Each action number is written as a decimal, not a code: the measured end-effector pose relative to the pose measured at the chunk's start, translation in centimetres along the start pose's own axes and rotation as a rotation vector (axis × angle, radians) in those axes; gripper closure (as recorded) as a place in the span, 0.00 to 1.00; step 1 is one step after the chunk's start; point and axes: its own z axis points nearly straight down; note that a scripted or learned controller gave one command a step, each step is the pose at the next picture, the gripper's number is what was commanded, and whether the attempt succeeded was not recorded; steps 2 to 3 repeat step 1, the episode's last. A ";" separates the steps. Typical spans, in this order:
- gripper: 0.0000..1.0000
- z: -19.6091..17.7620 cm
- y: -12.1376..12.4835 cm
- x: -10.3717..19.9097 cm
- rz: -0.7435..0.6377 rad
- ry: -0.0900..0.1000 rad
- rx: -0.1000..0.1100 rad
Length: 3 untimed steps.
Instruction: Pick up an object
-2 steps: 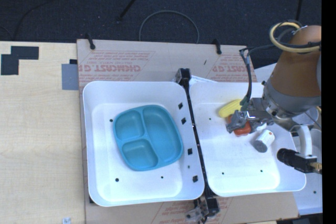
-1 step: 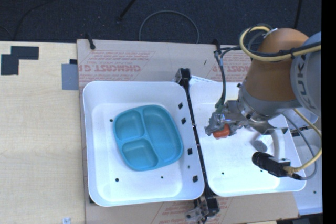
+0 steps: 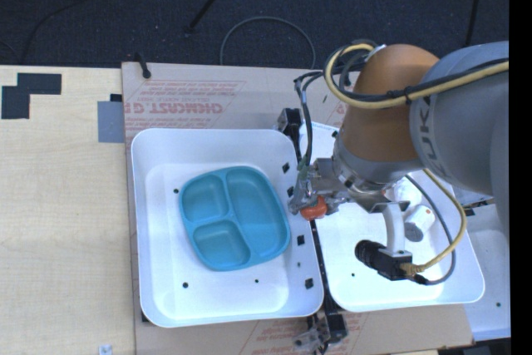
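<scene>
Remote check, one cam view. The gripper (image 3: 309, 197) is low over the line where the left bin (image 3: 158, 179) and right bin (image 3: 465, 278) meet. The wrist hides its tip, so I cannot tell whether it is apart, together or clamped on anything. A small orange-red piece (image 3: 313, 212) sits right at the tip, touching it or very nearly. That is the likely pick obj, but I can't confirm a grasp. The other candidate, a blue divided plate (image 3: 234, 216), lies flat just beside the gripper on the side away from the arm (image 3: 391, 120), its near edge close to the tip. Risks as I judge them: (1) the piece is small and sits by the bin walls, so a closing grasp may catch a wall or pinch only a corner — it would then slip out on the lift. (2) Any sideways drift toward the plate could nudge or ride up on its rim and shove it across the left bin. (3) With the tip hidden from this cam, a missed grasp wouldn't show until the arm is well up. Recommend a slow vertical lift, then re-check.
</scene>
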 end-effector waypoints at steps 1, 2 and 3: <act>1.00 -0.7 0.6 5.5 0.000 -0.001 -0.002; 1.00 -0.7 0.6 5.5 0.000 -0.001 -0.002; 1.00 -0.7 0.6 5.5 0.000 -0.001 -0.002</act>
